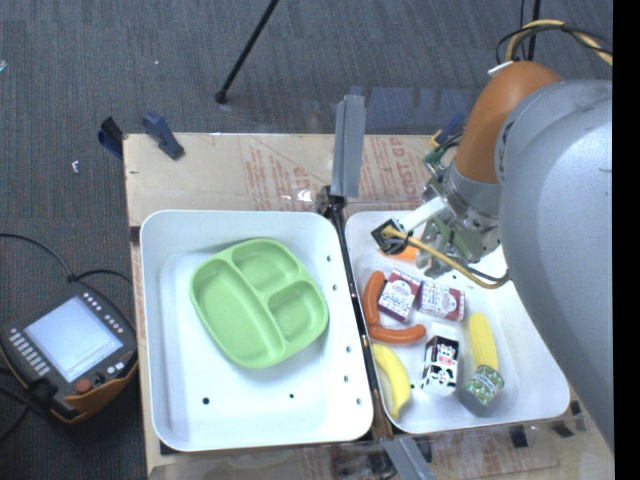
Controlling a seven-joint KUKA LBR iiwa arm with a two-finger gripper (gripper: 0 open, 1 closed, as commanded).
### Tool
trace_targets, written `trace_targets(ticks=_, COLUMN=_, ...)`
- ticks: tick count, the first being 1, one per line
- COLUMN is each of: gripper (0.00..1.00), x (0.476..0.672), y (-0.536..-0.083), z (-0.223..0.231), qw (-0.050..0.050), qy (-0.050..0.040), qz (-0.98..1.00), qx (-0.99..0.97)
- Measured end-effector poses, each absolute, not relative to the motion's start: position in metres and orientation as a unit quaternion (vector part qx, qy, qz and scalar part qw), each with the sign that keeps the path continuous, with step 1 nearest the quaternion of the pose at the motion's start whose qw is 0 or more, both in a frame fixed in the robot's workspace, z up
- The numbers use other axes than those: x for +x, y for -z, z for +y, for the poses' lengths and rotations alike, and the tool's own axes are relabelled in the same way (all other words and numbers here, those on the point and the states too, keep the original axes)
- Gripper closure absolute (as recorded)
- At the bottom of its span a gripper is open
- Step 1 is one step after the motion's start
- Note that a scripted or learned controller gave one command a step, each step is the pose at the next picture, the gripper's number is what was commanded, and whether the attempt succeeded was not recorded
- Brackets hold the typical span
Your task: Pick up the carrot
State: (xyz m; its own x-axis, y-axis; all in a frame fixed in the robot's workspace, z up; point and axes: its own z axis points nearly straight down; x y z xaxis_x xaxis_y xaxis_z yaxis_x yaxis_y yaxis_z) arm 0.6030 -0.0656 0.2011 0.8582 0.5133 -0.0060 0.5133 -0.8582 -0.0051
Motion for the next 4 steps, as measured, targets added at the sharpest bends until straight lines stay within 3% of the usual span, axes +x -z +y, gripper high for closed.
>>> trace_targets(ticks=1, gripper=0.00, x=0.610, y=-0.195, z=-0.051, qw=0.001, qy=-0.0039, qz=-0.199, qx=-0.980)
trace_targets(ticks=2, gripper=0.00, x=0.606, y=-0.246, z=-0.063, qw=0.004, qy=-0.0137, qz=-0.234, qx=-0.972)
trace_targets(ticks=3, gripper=0.00, x=0.625, y=-0.208, z=-0.080, qw=0.000, qy=0.0020, qz=-0.262, qx=-0.965)
trace_targets(ticks=4, gripper=0.00, x=0.632, y=-0.189, z=-0.103, qw=0.003, qy=-0.0074, qz=-0.144, qx=-0.990)
